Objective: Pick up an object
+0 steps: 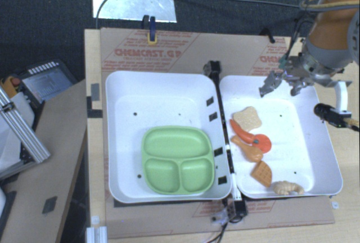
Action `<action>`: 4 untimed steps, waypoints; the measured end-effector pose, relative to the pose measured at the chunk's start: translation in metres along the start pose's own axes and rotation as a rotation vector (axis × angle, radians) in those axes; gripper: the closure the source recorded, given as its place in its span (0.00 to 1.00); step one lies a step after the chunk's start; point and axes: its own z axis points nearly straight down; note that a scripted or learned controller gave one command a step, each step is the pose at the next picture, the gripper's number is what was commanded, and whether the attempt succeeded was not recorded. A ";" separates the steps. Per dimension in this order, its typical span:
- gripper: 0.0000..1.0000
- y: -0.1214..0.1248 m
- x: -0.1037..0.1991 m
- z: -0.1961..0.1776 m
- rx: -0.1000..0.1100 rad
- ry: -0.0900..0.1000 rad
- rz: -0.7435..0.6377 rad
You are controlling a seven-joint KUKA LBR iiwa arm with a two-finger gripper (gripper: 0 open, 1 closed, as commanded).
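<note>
The gripper (281, 84) is hovering with fingers spread wide, holding nothing; it should be descending toward seven o'clock, squarely straddling the bread slice (248, 118).

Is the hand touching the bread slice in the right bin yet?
Apart. The camera view shows the hand at the bin's far edge, with bare white floor between it and the bread slice.

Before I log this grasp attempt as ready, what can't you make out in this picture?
- Arm: cut off by the camera view's right edge.
- Toy food pile: pieces overlap, so their lower parts are hidden.
- Green tray: too small to tell whether its compartments hold anything.
- Gripper: nothing shows between its open fingers.
</note>
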 end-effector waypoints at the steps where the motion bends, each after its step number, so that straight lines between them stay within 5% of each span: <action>1: 0.00 0.002 0.000 -0.008 -0.012 -0.001 -0.002; 4: 0.00 -0.001 0.001 0.122 -0.010 -0.001 0.000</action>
